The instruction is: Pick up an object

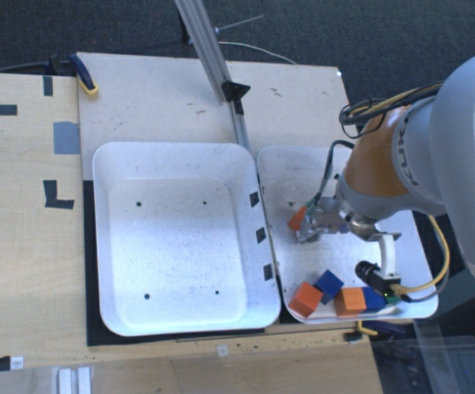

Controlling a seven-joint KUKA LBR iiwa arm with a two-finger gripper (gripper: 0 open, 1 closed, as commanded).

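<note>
Down in the right bin (290,164), seemingly at the grasping step, with the gripper (309,230) lowered against a small orange block (297,217) near the left wall. Calls next, probably, for a firm close on that block and a straight lift. Cannot tell how wide the gripper stands or whether anything is held, hidden under the wrist and blurred.

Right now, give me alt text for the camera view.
The gripper is low in the right bin, beside a small orange object. Orange and blue blocks cluster at that bin's near edge, beside the left bin.
</note>
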